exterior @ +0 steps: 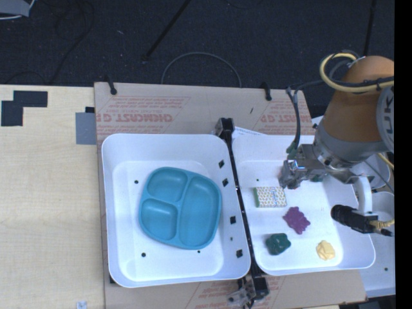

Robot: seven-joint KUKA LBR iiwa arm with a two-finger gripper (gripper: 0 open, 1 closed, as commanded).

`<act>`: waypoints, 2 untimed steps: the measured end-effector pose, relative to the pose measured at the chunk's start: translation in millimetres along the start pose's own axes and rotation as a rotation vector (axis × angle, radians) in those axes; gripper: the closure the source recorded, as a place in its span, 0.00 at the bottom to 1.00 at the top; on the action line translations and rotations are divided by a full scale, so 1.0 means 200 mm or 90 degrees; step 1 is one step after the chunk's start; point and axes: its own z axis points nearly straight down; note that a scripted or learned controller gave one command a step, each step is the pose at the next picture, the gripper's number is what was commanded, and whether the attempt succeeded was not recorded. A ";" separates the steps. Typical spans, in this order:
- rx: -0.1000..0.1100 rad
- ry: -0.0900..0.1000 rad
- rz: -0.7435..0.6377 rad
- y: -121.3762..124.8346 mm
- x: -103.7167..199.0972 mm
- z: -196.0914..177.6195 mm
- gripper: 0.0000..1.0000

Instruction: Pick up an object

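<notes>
My gripper (290,174) hangs over the right bin (257,256), near its upper middle. Just below and left of it lies a small patterned white-green block (270,197). Further toward the front sit a purple lumpy piece (296,219), a dark green object (278,243) and a yellow object (326,250). Nothing shows between the gripper's metal tips, and their spacing is unclear from this angle.
The left bin (122,262) holds a blue divided plate (180,206). A black divider rail (233,198) runs between the two bins. Cardboard (167,111) lies under the bins on the wooden bench.
</notes>
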 end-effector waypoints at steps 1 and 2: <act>0.000 0.001 -0.001 0.01 0.29 0.00 1.00; 0.000 0.000 -0.001 -0.03 0.55 -0.03 1.00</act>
